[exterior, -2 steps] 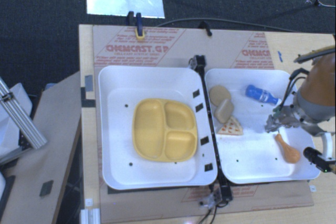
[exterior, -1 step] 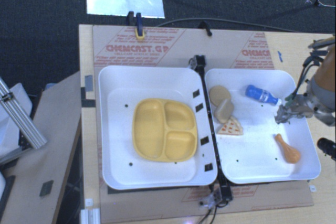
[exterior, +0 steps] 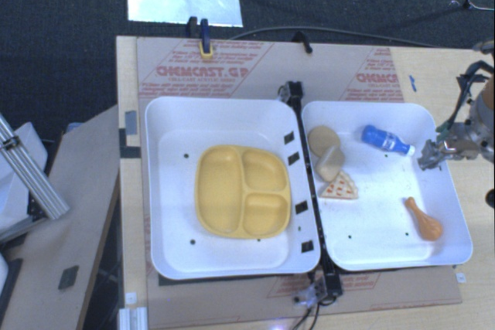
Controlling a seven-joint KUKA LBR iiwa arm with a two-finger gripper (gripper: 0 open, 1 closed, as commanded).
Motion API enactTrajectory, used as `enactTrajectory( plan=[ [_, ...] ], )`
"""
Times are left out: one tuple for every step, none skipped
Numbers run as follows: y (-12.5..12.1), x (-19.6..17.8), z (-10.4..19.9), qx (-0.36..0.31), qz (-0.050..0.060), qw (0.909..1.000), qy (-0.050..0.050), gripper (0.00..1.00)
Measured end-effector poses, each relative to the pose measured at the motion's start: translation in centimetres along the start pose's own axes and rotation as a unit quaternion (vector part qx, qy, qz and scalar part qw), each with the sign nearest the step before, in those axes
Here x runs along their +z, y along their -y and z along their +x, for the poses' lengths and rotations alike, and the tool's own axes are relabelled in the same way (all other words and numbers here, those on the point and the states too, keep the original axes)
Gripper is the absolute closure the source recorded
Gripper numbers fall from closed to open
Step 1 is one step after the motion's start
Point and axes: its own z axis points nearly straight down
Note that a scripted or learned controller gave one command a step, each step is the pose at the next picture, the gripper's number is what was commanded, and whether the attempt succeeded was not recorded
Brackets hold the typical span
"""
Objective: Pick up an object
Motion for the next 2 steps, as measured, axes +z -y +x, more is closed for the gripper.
enactTrajectory(
  plan=[
    [-0.1,0.4,0.0,0.0,0.002,1.0,-0.001,1.0],
    [-2.2,1.1,5.3,-0.002,0.002,1.0,-0.002,1.0]
  ],
)
